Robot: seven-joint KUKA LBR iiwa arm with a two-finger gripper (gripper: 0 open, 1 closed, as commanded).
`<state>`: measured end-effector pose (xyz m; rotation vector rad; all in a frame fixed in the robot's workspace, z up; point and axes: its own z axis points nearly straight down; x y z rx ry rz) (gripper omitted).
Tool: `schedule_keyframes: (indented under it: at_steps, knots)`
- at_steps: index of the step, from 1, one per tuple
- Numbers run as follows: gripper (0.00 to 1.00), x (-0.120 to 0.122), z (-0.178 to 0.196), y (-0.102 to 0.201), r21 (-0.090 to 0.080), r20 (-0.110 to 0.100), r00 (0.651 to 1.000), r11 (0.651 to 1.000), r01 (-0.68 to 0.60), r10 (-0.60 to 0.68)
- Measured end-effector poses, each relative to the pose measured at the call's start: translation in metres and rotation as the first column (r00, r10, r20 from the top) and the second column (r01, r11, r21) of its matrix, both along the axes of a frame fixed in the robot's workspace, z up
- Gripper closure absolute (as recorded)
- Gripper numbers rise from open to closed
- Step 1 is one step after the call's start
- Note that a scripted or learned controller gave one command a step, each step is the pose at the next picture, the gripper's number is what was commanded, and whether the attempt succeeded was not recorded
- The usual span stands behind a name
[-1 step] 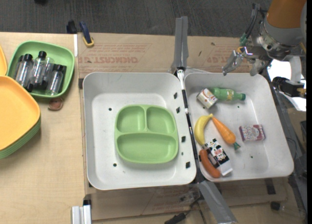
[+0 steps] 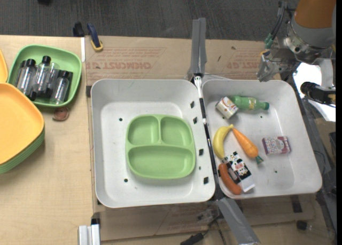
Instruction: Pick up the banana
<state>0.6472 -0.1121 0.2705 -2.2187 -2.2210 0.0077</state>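
Camera view: hand (image 2: 271, 68) hovers above the right bin's far edge
Its grip state cannot be told; banana (image 2: 220, 140) lies ungrasped by the bin's left wall, touching the carrot (image 2: 246, 142)

Banana (image 2: 221, 140): yellow, short, curved, unpeeled from what's visible. Lies flat on the floor of the right bin (image 2: 299, 182), in its left half, close to the wall shared with the left bin. Long axis roughly up-down in the camera view, tilted a bit: upper tip points up-right, lower end sits toward the bottom-left. Convex side faces the divider. Upper tip is just beside the top of the carrot (image 2: 247, 143), possibly touching, can't tell. Lower end is just above the black-and-white carton (image 2: 239, 170). Nothing lies on top of it; fully exposed.
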Motion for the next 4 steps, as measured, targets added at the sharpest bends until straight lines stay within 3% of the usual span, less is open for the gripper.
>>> schedule_keyframes:
  at_steps: [1, 2, 3, 4]
  knots:
    - [1.0, -0.04, -0.056, 0.058, 0.002, 0.002, 0.977, 0.977, -0.212, 0.212]
    - [1.0, -0.05, -0.079, 0.056, 0.002, 0.003, 0.868, 0.868, -0.496, 0.496]
    - [1.0, 0.012, -0.096, -0.012, 0.001, 0.005, 0.837, 0.837, -0.547, 0.547]
    - [1.0, -0.021, -0.079, 0.024, 0.001, 0.004, 0.988, 0.988, -0.156, 0.156]
